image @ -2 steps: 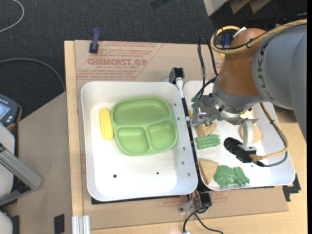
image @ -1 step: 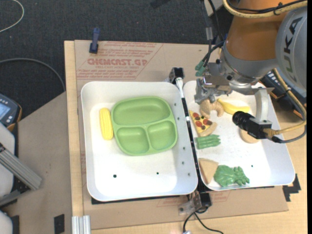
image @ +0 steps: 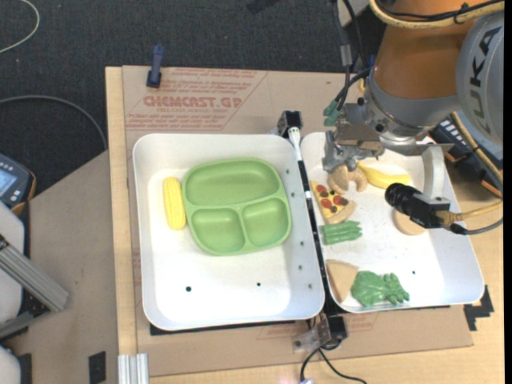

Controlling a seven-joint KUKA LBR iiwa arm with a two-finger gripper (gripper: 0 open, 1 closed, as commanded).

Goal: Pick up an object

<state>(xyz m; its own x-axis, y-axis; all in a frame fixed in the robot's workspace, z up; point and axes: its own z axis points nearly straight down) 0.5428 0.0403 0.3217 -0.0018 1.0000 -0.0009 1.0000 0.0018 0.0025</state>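
A tan toy piece [image: 349, 178] is lying in the right bin [image: 448, 282], just up from the pizza slice [image: 333, 202]; it is looking like the likeliest pick; the claw [image: 346, 166] is hanging right over it, seemingly touching; whether it is open or closed on anything I cannot tell, since the wrist is hiding the tips; so the reach-and-descend step is appearing to be in hand, with no grasp yet showing. A yellow banana [image: 382, 172] is sitting right of the pizza slice; green beans [image: 340, 232] and a green leafy toy [image: 379, 288] are sitting below it. The next move is calling for closing squarely on the tan piece, then lifting straight up.
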